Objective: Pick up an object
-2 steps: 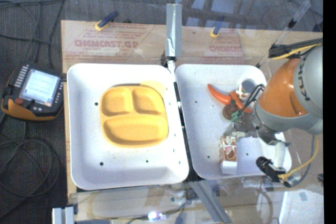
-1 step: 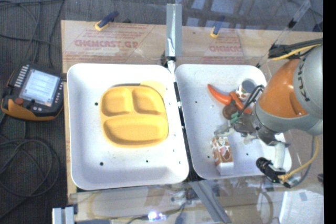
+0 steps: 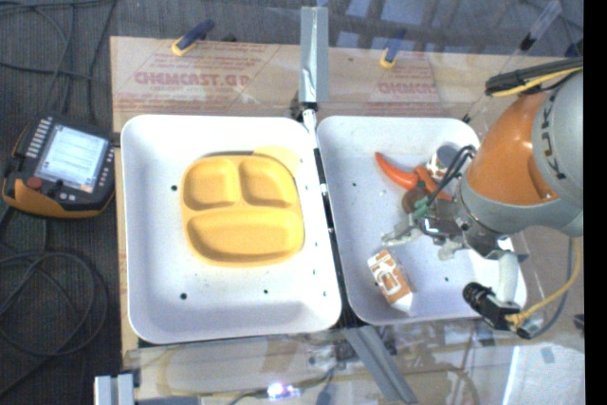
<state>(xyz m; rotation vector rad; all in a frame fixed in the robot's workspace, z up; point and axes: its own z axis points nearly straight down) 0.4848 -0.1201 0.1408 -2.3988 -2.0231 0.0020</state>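
Jaws first: how they stand cannot be told, because the gripper [image 3: 432, 228] is seen from above as a tangle of metal and cable under the orange-banded arm [image 3: 517, 166], and nothing shows as held in it.

Going left to right: a teach pendant [image 3: 59, 168] lies on the floor beside the bench. The left bin [image 3: 142, 232] holds a yellow divided tray [image 3: 244, 209], lying flat near its middle, well apart from the gripper and across the divider between the bins. The right bin [image 3: 365, 156] is where the arm is working. In its near part lies a small orange-and-white box [image 3: 391, 278], with its long axis running slantwise from upper left to lower right. Further back, an orange curved piece [image 3: 396, 171] lies toward the bin's far wall, and its right end runs in under the wrist hardware, where I cannot follow it.

The relation that matters: the gripper sits between these two things, with the box just below and to the left of it in the view, and the orange piece just above and to the left. The box looks the clearer target, lying free of the walls and of other things. By my judgement, a short move toward the near left, with the jaws turned across the box's slanted long axis, would be needed to close on its narrow sides.
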